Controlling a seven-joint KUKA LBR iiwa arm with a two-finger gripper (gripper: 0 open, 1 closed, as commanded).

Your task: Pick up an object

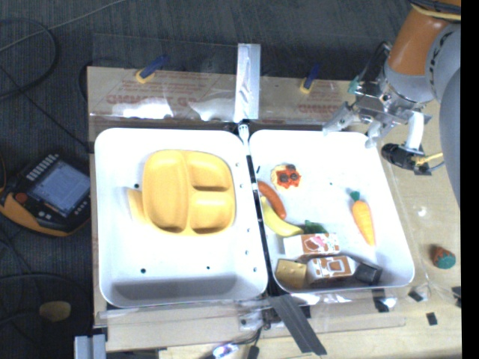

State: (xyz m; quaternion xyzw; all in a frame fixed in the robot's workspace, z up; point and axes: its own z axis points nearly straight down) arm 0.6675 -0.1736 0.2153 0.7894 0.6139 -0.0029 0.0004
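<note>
The pincer (pixel 368 126) hangs over the far right corner of the right bin (pixel 389 200), at its rim, and whether it is open or closed cannot be told from this slanting view; nothing shows between its tips. The nearest candidate is the toy carrot (pixel 362 217), lying alone on bare bin floor toward the near side from the pincer, well apart from it. Its long axis runs roughly far-to-near, green top at the far end. The banana (pixel 278 221), sausage (pixel 271 195) and 2 small cartons (pixel 322 256) crowd together further left, likely harder to isolate. The left bin (pixel 112 200) holds a yellow divided tray (pixel 187 189).
</note>
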